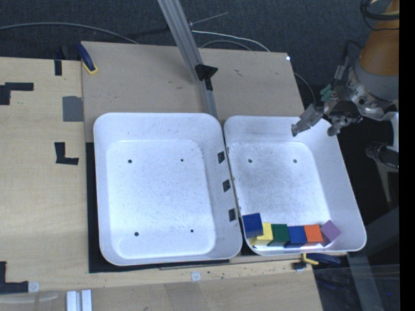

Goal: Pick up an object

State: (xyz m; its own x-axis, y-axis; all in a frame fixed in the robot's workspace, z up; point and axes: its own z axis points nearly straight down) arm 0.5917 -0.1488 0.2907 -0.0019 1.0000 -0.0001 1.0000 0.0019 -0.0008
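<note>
Gripper [316,123] poised above the right bin's [285,129] upper-right rim, finger state indiscernible; coloured blocks [288,232] lined along the bin's near edge.

Arm [381,50]: one robot arm is seen at the camera view's right edge. A broad orange band is carried above the wrist, rounded and smooth, with a paler highlight on its left flank. Grey housing is noted below the band, ending in a lighter silver-white flange. Thin dark cables are looped above the band and are run down its left side. Small teal-green fittings are seen among dark hardware at the wrist. Gripper [314,122]: a slim grey finger piece is extended from the wrist block, dark at its tip. Finer markings are too blurred to read.
</note>
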